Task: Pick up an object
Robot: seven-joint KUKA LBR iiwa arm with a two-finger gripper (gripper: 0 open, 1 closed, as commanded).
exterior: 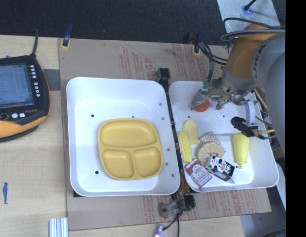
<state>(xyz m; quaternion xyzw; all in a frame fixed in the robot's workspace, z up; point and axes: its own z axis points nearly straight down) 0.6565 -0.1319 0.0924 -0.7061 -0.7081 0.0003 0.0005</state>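
1. Red object point(202, 106), small and rounded, sits at the far end of my right bin point(264, 180), right beneath my gripper point(201, 101); it looks to be touching the fingertips, though I cannot tell whether it lies between them.
2. My gripper reaches down at that spot from the grey wrist with its orange band; whether its fingers stand apart or together I cannot tell from this slant.
3. Two white bins lie side by side: the left bin point(79, 132) and the right one.
4. One yellow divided tray point(129, 147) with three compartments lies in the left bin.
5. In the right bin I count two corn cobs: one point(184, 146) along the left wall, one point(241, 149) toward the right side.
6. One pale yellow rounded piece point(191, 130) sits just beside the left cob.
7. One waffle-patterned round piece point(210, 147) lies mid-bin.
8. Two small printed packets point(198, 173) point(222, 168) lie at the near end.
9. One tablet-like pendant point(17, 95) with an orange casing rests on the bench, left of the bins.
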